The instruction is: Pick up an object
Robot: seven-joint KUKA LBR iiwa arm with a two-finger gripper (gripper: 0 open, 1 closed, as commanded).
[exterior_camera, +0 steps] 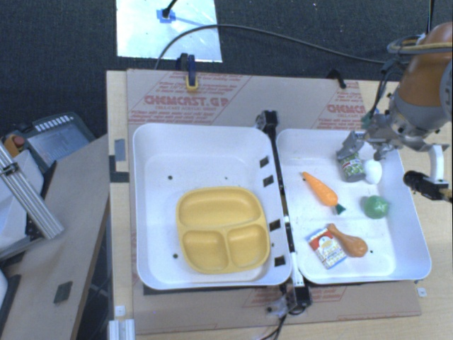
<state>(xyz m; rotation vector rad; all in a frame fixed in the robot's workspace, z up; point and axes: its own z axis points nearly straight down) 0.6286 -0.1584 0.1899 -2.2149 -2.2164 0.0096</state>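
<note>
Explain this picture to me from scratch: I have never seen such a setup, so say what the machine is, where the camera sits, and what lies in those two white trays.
The camera is fixed above a bench and looks down at a slant. On the bench stand two shallow white bins side by side. The left bin holds a yellow divided plate. The right bin holds toy food: an orange carrot, a green ball-like item, a white egg, a brown drumstick shape, a small printed packet and a small tin. The machine is a grey robot arm with an orange band, reaching in from the right. Its gripper hangs just over the tin and egg; whether it holds anything cannot be told from here.
</note>
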